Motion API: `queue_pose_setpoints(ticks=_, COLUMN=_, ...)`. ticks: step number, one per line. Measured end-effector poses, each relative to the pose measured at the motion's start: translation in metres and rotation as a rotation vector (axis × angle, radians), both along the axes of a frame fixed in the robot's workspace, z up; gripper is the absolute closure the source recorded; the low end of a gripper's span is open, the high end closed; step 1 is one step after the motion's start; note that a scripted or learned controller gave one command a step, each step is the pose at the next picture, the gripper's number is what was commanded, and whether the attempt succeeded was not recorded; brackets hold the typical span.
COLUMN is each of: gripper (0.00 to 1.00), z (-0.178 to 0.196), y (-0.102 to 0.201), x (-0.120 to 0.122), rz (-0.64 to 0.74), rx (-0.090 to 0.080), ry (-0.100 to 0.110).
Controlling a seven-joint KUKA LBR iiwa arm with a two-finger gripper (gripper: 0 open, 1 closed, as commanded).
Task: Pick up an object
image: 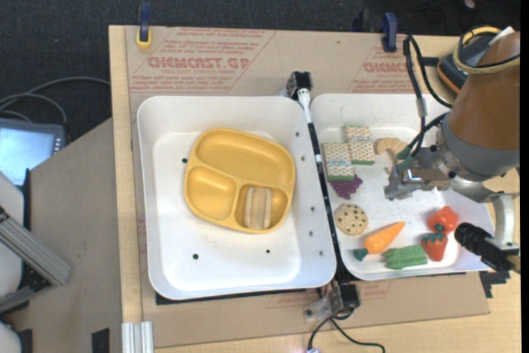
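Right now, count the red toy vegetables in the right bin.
2: one red pepper near the bin's right side, another red piece just below it, beside the green vegetable. The arm may hide more.

One camera hangs above the bench point(198, 54) and looks down at a slant, so the far edge sits toward twelve o'clock and the near edge toward six. It stands back far enough to take in both white bins whole: the left bin point(157, 178) toward nine o'clock, the right bin point(331, 107) toward three. Dark floor shows beyond the bench at twelve and at nine. The arm point(488, 112) comes in from three o'clock, cut off by the frame's edge there.
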State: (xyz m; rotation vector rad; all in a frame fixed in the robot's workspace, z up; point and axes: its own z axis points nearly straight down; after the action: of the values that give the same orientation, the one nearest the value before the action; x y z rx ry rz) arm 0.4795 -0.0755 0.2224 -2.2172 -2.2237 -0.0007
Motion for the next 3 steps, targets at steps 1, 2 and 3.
queue_pose_setpoints(ticks=1, gripper=1.0, z=0.01, y=-0.001, x=0.001, rz=-0.001, rx=-0.002, ry=-0.004)
queue_pose_setpoints(ticks=2, gripper=1.0, z=-0.075, y=-0.017, x=0.019, rz=-0.004, rx=0.0, ry=0.008)
queue_pose_setpoints(ticks=3, gripper=1.0, z=-0.031, y=-0.019, x=0.023, rz=-0.002, rx=-0.003, ry=-0.006)
